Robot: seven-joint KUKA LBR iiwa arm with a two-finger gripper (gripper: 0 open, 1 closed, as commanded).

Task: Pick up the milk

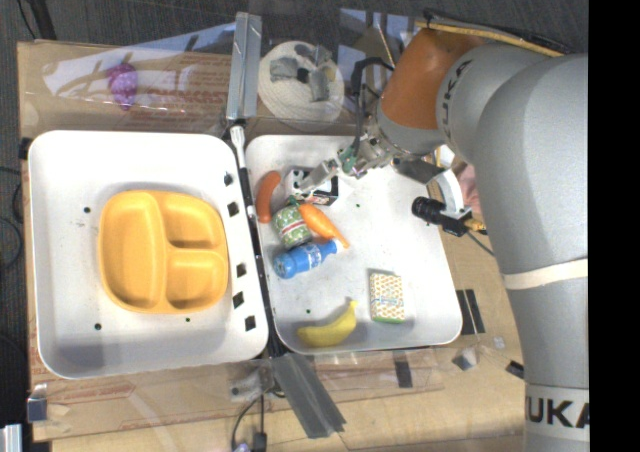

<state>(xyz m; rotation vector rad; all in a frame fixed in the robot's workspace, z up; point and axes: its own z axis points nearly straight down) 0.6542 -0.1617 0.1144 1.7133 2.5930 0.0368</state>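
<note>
The milk appears to be the small pale carton point(387, 297) with a yellow-green print, lying flat near the front right of the right bin point(430, 270). My gripper point(318, 182) is low at the back of that bin, well away from the carton. It hovers over a cluster of toys: a red sausage point(267, 195), a green can point(291, 225) and an orange carrot point(323, 223). Something small, black and white shows at its tip, and I cannot make out what it is.
A blue bottle point(303, 259) lies mid-bin and a banana point(330, 327) by the front wall. The left bin point(60, 240) holds a yellow divided plate point(165, 250). The arm's bulk point(500, 140) covers the right bin's back right corner.
</note>
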